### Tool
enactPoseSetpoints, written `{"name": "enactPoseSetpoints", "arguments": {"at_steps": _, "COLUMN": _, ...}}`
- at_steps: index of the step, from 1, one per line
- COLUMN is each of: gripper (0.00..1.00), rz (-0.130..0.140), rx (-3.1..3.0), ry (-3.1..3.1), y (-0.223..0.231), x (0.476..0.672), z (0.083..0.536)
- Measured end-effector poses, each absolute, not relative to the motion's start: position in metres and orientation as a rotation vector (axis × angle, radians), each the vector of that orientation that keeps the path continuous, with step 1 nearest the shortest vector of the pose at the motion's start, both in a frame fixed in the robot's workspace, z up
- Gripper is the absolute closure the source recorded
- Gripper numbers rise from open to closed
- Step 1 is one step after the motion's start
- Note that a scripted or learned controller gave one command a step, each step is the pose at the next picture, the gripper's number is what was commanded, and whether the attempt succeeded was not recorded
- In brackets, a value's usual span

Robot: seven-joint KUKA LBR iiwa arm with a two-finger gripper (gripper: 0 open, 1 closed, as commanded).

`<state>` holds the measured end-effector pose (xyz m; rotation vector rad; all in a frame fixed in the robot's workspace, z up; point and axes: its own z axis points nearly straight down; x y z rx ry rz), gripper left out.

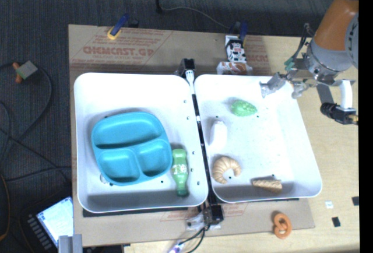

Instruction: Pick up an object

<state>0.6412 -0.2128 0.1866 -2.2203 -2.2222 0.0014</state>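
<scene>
The claw hangs over the back right corner of the right bin, reaching in from the right. Its two fingers stand apart with nothing between them, and they point toward the middle of the bin.

The nearest thing to pick is the green leafy toy. It lies just beside the claw, a little forward of it and further into the bin, on the bin's bare floor. Its long axis runs roughly across the bin from left to right, so a grip across its short side looks the likelier fit.

Further off in the same bin are a small white piece near the dividing wall, a croissant toward the front, and a tan cone-shaped piece against the front wall. The left bin holds a blue divided plate and a green bottle lying beside it; both sit well apart from the claw, across the divider, so the green toy seems the natural target.
</scene>
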Motion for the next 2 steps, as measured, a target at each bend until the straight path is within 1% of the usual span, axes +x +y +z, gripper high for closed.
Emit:
{"name": "enactPoseSetpoints", "arguments": {"at_steps": 1, "gripper": 0.00, "rz": 0.003, "rx": -2.218, "ry": -2.221, "y": -0.169, "x": 0.611, "z": 0.096}}
{"name": "enactPoseSetpoints", "arguments": {"at_steps": 2, "gripper": 1.00, "rz": 0.002, "rx": -2.220, "ry": -2.224, "y": -0.169, "x": 0.612, "z": 0.107}}
